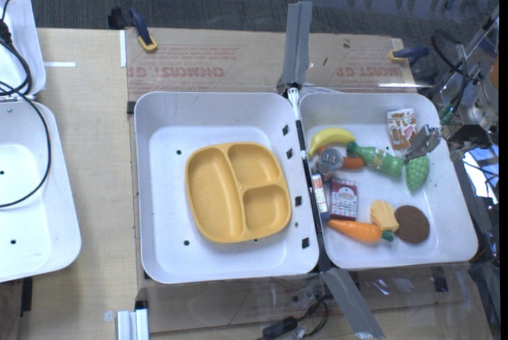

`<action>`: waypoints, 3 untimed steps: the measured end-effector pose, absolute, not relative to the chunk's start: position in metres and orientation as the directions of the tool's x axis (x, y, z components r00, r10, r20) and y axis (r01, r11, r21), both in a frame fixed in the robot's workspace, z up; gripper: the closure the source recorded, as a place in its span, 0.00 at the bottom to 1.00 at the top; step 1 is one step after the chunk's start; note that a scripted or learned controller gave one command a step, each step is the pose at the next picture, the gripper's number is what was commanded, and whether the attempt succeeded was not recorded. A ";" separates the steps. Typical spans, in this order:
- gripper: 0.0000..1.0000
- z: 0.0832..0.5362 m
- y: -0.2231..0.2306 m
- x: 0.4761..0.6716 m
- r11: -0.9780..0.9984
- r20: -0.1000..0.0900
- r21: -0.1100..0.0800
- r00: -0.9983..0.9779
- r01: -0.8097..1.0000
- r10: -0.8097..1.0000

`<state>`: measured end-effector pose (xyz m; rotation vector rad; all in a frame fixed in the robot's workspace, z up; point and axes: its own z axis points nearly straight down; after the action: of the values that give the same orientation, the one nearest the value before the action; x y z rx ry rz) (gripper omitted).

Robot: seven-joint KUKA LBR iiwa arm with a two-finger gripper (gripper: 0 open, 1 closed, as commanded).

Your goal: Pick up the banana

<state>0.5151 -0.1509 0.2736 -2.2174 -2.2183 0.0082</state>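
Yellow banana [331,139] is lying in the right bin [452,251], near its far left corner, just beside the dividing wall. A round tin [329,160] is sitting against its near side, with a green bottle [379,159] stretching away toward the right wall. Open white floor is showing beyond the banana toward the far wall. Its long axis is running left to right, arching upward. The gripper [423,141] is hovering near the right wall above a green leafy toy [417,172]; whether it is wide or narrow, I cannot tell.
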 end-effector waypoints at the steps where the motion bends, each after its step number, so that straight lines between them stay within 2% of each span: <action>1: 0.00 0.139 -0.130 0.607 0.018 0.000 -0.006 -0.018 1.000 1.000; 2: 0.00 0.094 -0.099 0.659 0.062 -0.005 -0.004 -0.062 0.998 0.998; 3: 0.00 0.176 -0.108 0.653 0.216 -0.002 -0.002 -0.216 0.976 0.976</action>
<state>0.6529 -0.1083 0.1760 -1.9675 -2.4494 0.0037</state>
